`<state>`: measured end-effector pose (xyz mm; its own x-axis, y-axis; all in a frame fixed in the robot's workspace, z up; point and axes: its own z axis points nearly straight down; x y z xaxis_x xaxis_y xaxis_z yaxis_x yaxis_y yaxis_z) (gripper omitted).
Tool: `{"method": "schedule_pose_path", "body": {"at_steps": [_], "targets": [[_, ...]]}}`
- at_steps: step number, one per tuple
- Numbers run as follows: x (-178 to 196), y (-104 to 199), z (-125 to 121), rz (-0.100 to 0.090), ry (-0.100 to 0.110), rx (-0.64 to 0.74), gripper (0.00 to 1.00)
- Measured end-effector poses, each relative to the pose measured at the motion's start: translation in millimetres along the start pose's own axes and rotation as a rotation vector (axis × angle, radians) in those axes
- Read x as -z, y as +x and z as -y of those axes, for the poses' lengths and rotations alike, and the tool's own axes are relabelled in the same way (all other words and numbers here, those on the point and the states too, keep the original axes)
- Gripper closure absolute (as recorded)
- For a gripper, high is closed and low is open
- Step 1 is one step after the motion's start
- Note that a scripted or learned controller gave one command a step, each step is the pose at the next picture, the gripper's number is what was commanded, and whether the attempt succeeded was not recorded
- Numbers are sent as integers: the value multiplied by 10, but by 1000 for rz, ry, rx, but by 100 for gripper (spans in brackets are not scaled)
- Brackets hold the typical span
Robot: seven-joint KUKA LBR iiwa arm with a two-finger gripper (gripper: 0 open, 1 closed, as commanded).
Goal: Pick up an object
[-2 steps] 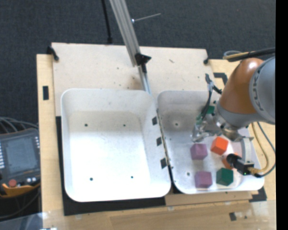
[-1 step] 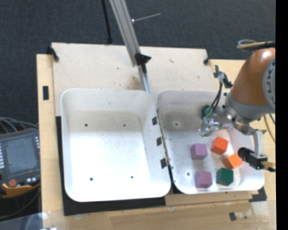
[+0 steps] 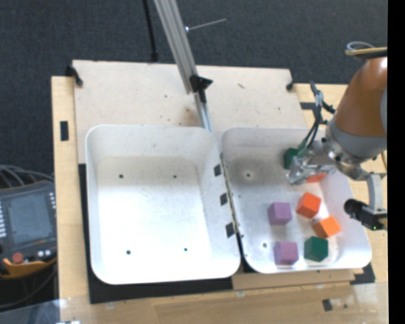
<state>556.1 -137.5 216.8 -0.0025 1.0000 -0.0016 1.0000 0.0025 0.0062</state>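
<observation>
Counts: two shallow white plastic bins, six to seven small blocks, all in the right-hand bin (image 3: 256,147).

Landmark is the right-hand bin; the left-hand shallow white bin (image 3: 108,154) sits just beside it, touching along the shared edge. Purple foam cubes: two, one (image 3: 279,212) at the landmark bin's middle, one (image 3: 285,252) by its near rim. Orange foam cubes: two clear, one (image 3: 309,205) right of middle, one (image 3: 327,227) nearer the near-right corner. A third orange bit (image 3: 315,177) shows under the arm, partly hidden, cannot tell if a whole cube. Green foam cubes: two, one dark green cube (image 3: 316,249) at the near rim, one (image 3: 291,158) toward the far side, partly covered.
</observation>
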Motion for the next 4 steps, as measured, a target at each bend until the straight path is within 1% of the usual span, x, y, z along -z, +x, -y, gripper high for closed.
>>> {"method": "schedule_pose_path", "body": {"at_steps": [1,2,3,4], "targets": [[150,554,69,-4,3,5,100],[224,1174,128,-5,6,7,100],[299,1630,200,-4,6,6,100],[137,2142,285,-3,7,5,100]]}}
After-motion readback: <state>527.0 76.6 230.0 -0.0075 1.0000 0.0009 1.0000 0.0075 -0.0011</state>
